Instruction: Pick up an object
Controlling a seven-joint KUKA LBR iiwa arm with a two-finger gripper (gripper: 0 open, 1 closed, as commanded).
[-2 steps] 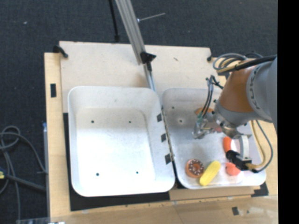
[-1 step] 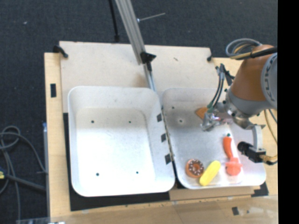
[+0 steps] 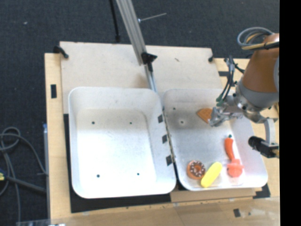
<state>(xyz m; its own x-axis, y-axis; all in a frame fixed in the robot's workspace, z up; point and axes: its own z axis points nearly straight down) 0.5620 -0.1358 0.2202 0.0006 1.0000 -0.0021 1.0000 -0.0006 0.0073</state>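
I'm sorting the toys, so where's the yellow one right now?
The yellow toy lies near the front edge of the right bin, touching the donut on its left.

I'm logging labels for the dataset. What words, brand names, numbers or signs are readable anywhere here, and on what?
None: no readable text on the bins, the bench, the arm or the items in the right bin.
The donut-like piece has speckles, not letters.
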